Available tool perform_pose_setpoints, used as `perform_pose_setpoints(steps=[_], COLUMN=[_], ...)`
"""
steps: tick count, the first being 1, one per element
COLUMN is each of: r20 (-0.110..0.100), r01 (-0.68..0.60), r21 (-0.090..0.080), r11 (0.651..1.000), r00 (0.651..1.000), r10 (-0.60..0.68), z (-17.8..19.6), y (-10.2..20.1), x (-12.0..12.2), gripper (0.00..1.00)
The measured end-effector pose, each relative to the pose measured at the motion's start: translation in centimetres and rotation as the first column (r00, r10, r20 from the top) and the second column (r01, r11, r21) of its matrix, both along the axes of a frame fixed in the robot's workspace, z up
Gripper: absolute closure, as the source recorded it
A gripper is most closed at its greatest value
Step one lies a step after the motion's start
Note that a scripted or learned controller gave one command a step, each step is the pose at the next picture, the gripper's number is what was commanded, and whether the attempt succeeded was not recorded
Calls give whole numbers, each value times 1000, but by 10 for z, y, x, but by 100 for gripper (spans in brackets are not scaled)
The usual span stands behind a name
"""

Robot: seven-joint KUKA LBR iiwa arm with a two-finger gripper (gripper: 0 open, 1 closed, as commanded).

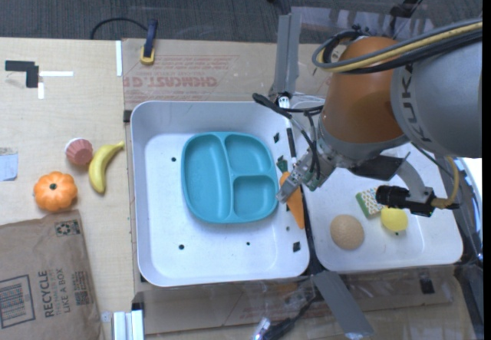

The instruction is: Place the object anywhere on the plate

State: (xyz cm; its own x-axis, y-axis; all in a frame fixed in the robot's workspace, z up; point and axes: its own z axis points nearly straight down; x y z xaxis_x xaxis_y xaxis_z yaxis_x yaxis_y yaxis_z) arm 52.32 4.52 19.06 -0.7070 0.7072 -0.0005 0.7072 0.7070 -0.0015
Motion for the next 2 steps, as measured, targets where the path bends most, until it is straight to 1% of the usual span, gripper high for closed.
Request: perform_pose_setpoints(steps=[1, 2], r20=[0, 0], r01=[134, 134], r21=[-1, -1], r11=[991, 991], r00=[991, 991], r10=[-134, -134], z=[-21, -21], y=[62, 62], x=[64, 65], gripper=[100, 0])
